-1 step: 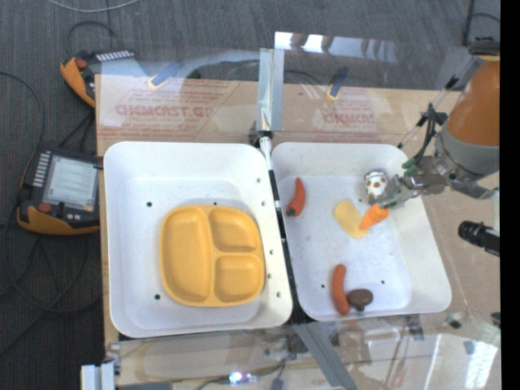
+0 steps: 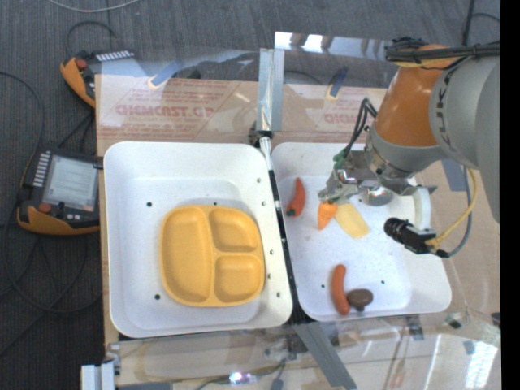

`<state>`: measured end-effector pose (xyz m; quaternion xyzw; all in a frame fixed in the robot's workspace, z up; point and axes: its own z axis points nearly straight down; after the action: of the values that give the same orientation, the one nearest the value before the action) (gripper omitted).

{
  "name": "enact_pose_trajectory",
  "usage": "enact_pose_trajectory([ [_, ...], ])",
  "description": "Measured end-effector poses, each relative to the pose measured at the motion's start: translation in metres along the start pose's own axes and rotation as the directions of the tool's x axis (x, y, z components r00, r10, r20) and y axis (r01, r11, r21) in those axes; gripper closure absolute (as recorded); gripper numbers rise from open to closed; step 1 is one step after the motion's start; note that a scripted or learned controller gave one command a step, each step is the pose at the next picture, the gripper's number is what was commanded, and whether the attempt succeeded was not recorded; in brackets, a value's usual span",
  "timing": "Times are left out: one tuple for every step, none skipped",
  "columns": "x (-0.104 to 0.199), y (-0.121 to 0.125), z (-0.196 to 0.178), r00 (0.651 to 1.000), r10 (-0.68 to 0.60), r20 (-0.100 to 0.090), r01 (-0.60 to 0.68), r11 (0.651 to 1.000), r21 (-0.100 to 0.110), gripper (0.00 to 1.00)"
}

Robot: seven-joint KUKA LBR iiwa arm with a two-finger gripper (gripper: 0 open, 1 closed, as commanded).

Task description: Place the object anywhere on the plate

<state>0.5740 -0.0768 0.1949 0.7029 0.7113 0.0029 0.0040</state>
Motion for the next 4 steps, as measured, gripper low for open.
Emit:
enact_pose_trajectory([
  [0.073, -0.031, 0.012, 0.999, -0.039, 0.001, 0.039, 0.999, 0.013, 1.00],
  [0.135, -0.053, 0.012, 0.990, -0.142, -0.001, 0.142, 0.990, 0.013, 1.00],
  [0.135, -0.053, 0.012, 0.990, -0.142, -0.002, 0.142, 0.990, 0.013, 0.00],
  [0.135, -0.052, 0.004, 0.990, -0.143, -0.003, 0.143, 0.990, 0.016, 1.00],
])
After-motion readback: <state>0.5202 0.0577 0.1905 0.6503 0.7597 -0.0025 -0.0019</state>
